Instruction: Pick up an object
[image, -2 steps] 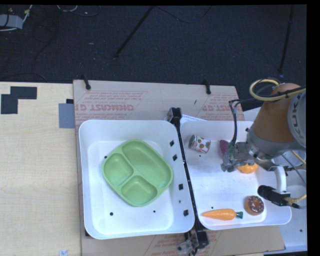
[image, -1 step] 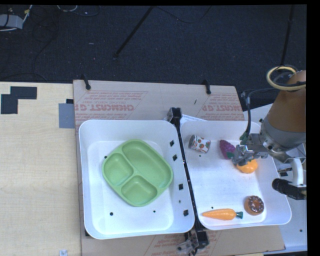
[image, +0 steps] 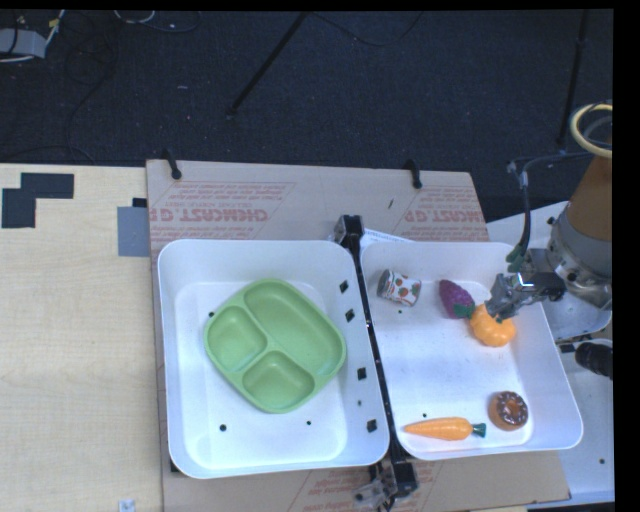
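Glossy white bin (image: 560, 400) | jaws over round orange fruit (image: 492, 330)

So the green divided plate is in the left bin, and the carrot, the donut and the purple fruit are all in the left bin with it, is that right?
Not quite. The green three-compartment plastic plate does lie in the left white bin, but the orange toy carrot, the brown round donut and the purple toy fruit lie in the right white bin, as the camera view shows.
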